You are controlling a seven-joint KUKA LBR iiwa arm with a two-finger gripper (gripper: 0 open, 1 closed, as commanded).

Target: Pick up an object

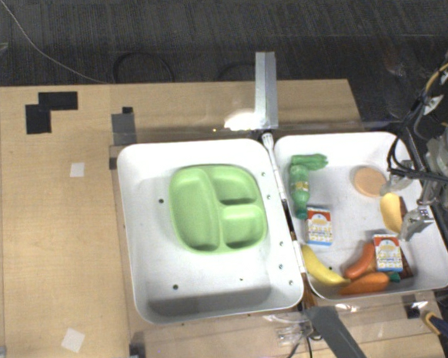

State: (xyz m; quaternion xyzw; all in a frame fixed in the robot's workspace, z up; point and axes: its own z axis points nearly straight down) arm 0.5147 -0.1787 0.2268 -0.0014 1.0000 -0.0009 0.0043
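Seen from above at a slant: a pale wooden table (52,250) bearing two shallow white bins side by side. In the left bin (152,296), a green divided plate (215,207), lying flat near the middle. In the right bin (338,154), a scatter of small things: a green bottle (300,177) along the left wall, cap end toward the far side; just below it a small carton (319,225); a banana (321,265) near the front left corner; an orange carrot (363,283) along the front wall, with a reddish piece (360,264) leaning just behind it; a second small carton (387,252) touching that cluster; a round tan disc (369,181) toward the far right; a yellow lemon-like fruit (392,211) just beside the disc, nearer the right wall. Reaching in from the right, the grey arm (447,153), its jaws (415,223) low over the right bin, just right of the yellow fruit and above the second carton. Nothing visibly caught between them; whether parted or closed, cannot tell.
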